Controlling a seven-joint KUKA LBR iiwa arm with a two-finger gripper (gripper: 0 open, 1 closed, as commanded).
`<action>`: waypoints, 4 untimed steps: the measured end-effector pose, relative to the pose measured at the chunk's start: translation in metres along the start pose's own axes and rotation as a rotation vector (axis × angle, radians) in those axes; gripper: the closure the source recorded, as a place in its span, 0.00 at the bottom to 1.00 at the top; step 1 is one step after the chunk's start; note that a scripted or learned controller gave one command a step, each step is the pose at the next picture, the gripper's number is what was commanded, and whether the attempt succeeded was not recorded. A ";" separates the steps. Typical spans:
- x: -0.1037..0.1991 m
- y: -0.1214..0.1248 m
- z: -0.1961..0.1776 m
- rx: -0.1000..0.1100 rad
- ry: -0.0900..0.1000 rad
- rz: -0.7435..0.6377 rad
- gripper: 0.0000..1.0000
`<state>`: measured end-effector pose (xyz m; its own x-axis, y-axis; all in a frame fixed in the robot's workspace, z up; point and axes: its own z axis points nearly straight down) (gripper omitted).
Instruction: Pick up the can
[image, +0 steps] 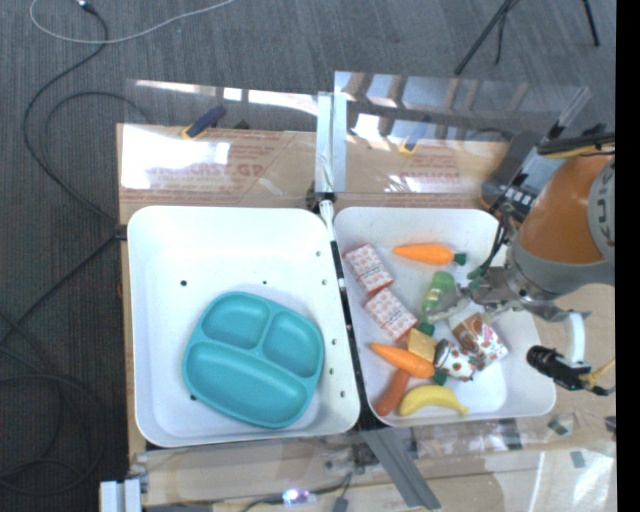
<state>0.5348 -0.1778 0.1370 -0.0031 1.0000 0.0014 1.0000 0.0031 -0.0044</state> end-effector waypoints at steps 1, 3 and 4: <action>-0.007 -0.019 0.020 -0.039 -0.004 0.296 0.00; -0.006 -0.028 0.026 -0.074 -0.014 0.246 0.00; -0.003 -0.029 0.026 -0.077 -0.019 0.240 0.00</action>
